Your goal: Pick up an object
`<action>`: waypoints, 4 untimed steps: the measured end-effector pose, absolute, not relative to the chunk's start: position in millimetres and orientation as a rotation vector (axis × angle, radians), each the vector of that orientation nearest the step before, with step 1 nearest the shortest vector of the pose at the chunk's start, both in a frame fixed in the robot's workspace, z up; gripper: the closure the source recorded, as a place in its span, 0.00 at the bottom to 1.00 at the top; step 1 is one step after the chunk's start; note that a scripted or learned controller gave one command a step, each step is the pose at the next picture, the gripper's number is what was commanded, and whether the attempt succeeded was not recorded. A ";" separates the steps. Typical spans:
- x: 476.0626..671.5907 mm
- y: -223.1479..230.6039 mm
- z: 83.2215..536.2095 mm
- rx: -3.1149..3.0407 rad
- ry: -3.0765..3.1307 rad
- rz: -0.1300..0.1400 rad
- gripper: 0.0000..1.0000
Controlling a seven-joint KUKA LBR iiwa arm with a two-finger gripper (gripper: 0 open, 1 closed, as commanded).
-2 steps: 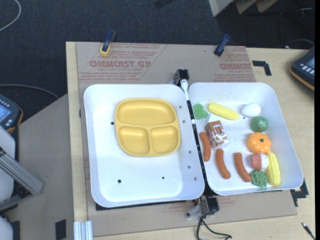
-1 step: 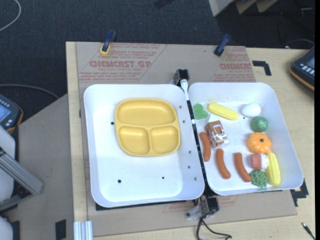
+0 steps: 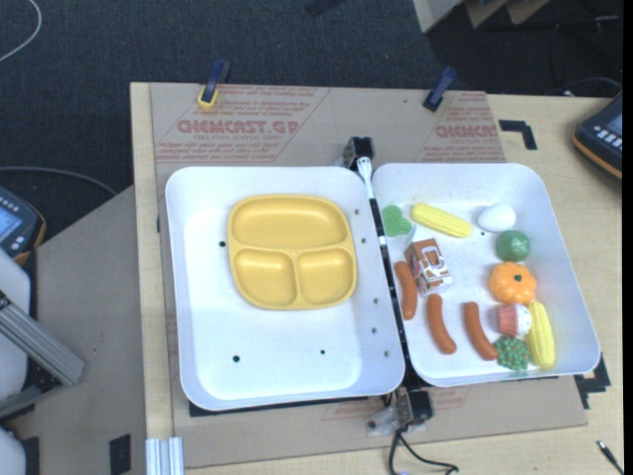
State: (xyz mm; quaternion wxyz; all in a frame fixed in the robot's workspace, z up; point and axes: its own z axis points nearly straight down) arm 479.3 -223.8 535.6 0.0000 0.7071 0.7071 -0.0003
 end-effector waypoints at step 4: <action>479.3 -223.8 517.9 2.221 2.221 -0.001 0.00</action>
